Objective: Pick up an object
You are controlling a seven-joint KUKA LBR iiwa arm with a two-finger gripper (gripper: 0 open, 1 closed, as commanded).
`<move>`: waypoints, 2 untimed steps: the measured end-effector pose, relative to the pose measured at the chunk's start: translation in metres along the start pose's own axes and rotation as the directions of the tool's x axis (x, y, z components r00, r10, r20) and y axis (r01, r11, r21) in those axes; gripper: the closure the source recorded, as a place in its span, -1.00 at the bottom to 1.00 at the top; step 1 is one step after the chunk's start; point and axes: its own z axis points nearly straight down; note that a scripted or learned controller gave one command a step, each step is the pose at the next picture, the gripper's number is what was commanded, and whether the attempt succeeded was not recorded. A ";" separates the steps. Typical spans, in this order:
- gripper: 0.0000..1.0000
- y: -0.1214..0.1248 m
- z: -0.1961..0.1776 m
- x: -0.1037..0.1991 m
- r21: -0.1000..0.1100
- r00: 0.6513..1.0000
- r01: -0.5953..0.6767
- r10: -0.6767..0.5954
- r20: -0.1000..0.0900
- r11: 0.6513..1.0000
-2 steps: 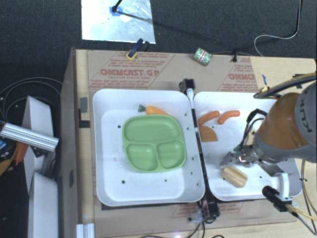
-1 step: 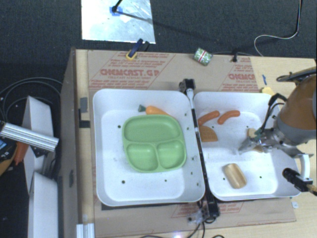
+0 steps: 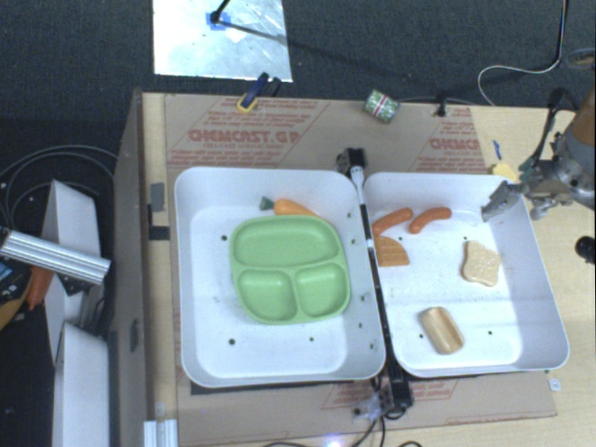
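Dark carpet surrounds a bench topped with printed cardboard (image 3: pixel 279 128), and two shallow white bins sit on it side by side. So the arm (image 3: pixel 582 147) comes in from the right, just its wrist end showing, hanging over the far right corner of the right bin (image 3: pixel 540 277), with the gripper (image 3: pixel 498 203) poking leftward over that bin's far rim at a slight downward tilt. Honestly can't tell whether the jaws are open or closed, it's just a greyish blob from this angle, and nothing shows between them. Closest thing to it is a pale, bumpy bread-slice-looking piece (image 3: pixel 481 263), lying near the bin's right edge, toward the front from the gripper and apart from it. To the gripper's left along the far edge are two smooth orange-red sausages (image 3: pixel 414 219), end to end and slightly angled, and nearer the left edge an orange wedge (image 3: pixel 391 251) sits just beside the wall. Toward the front edge lies a tan rounded bun-like roll (image 3: pixel 441 329), looks plasticky. Over in the left bin (image 3: pixel 200 343) there's a glossy green divided plate (image 3: pixel 289 268) with three compartments, sitting about centre, and a carrot (image 3: pixel 291 208) with a green tip tucked right behind the plate's far edge.
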 end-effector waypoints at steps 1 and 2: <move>-1.00 -0.041 0.056 0.034 0.007 1.000 -0.002 0.002 -0.003 1.000; -1.00 -0.086 0.129 0.090 0.005 1.000 -0.001 0.001 -0.003 1.000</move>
